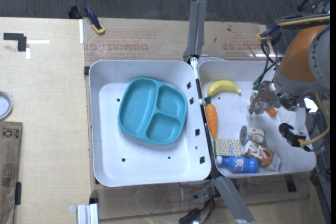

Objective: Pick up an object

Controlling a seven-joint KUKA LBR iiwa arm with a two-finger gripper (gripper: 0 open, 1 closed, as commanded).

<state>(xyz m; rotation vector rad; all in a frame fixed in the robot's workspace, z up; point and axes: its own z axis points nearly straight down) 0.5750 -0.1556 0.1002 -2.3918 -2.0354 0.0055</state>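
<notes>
Hand (pixel 260 103) (finger state unclear) over right bin (pixel 231 68): one banana (pixel 223 87), one carrot (pixel 211 119), one bottle (pixel 239 164).

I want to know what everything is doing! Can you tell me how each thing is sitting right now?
Blue plate: flat in the left bin, nothing on it.
Banana: lying in the right bin.
Carrot: lying along the divider.
Blue bottle: on its side.
Small can: tipped over.
Gripper: low over the right bin, nothing seen held.
</notes>
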